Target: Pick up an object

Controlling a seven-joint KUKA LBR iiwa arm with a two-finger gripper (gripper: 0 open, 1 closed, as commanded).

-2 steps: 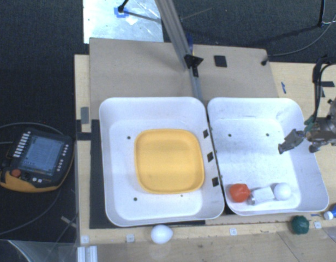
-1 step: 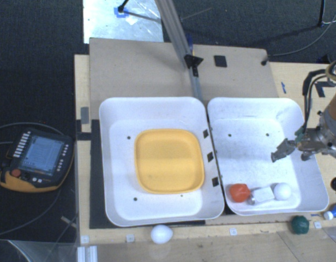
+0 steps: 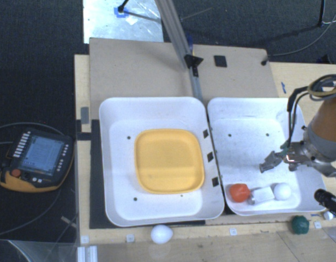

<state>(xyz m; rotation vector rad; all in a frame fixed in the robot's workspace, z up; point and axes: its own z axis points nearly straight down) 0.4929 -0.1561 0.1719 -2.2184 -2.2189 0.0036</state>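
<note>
The right bin holds three small things along its front wall: a red round object, a white oblong piece and a white ball. My gripper hangs over the right side of this bin, a little behind and above the white ball and apart from all three objects. Nothing shows in its grasp. The grey arm with its orange band comes in from the right edge.
A yellow square plate lies in the left bin. Outside the bins, on the bench front, rest a white egg-shaped object and a green ball. A slanted metal pole stands behind the bins. A teach pendant lies far left.
</note>
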